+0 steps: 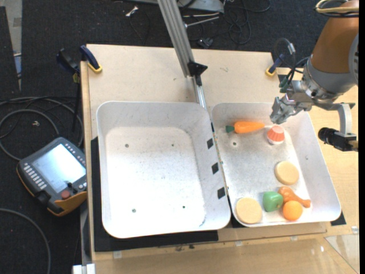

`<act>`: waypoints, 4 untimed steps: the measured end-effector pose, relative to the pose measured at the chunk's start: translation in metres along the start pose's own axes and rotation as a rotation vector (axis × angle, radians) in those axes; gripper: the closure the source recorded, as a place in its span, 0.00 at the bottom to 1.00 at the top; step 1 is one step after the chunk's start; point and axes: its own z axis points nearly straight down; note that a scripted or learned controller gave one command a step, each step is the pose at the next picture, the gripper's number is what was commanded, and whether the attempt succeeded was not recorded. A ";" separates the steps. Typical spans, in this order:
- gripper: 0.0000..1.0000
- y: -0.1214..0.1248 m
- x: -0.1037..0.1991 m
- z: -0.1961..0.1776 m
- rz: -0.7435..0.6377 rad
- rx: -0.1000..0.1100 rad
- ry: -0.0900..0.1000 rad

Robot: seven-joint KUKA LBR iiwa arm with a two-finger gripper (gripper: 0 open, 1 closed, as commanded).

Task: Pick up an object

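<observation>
The right bin (319,158) holds several toy foods. An orange carrot (246,127) with a green stem lies near its back left. A pink and white piece (276,135) sits just right of the carrot. My gripper (278,116) hangs over the back of this bin, directly above and behind the pink piece, between it and the carrot's tip. Nothing shows between its fingers. A tan round cookie (286,172) lies mid-right. At the front are another tan cookie (248,210), a green pepper (272,201), an orange ball (292,210) and an orange drumstick shape (292,196).
The left bin (114,119) stands beside the right one, with a black-marked divider between them. A slanted metal pole (179,33) rises behind the bins. Yellow-tipped clamps (91,61) grip the bench's back corners. A teach pendant (54,176) lies on the floor at left.
</observation>
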 end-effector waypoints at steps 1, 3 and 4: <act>1.00 -0.015 0.048 -0.006 -0.004 0.005 0.003; 1.00 -0.039 0.156 0.016 -0.005 0.008 0.004; 1.00 -0.052 0.212 0.004 -0.006 0.004 0.004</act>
